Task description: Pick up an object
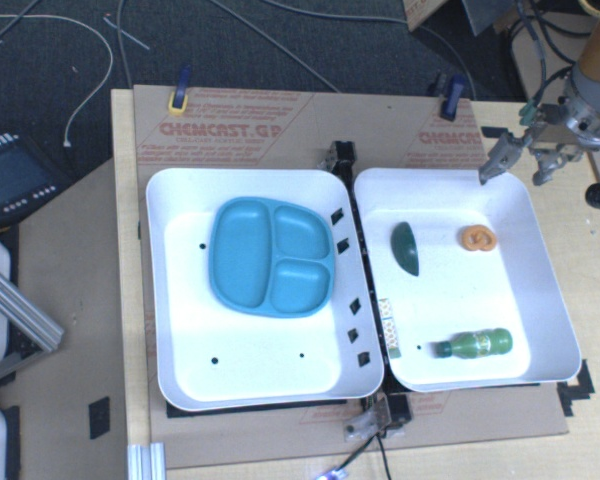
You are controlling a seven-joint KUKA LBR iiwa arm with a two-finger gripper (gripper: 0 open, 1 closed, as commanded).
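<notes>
The right bin point(540, 298) holds three things: a dark green oval piece point(406, 249) near its left side, a small orange ring-shaped piece point(478, 238) toward the back right, and a green bottle point(475, 345) lying on its side near the front. My gripper point(521, 166) hangs above the right bin's back right corner, fingers spread open with nothing between them. It is up and to the right of the orange piece, well apart from all three objects.
The left bin point(180, 348) carries a blue sectioned plate point(272, 257). Black clips run along the seam between the bins point(350, 268). Cardboard sheet point(280, 118) lies under both bins. Cables cross the dark floor at the back.
</notes>
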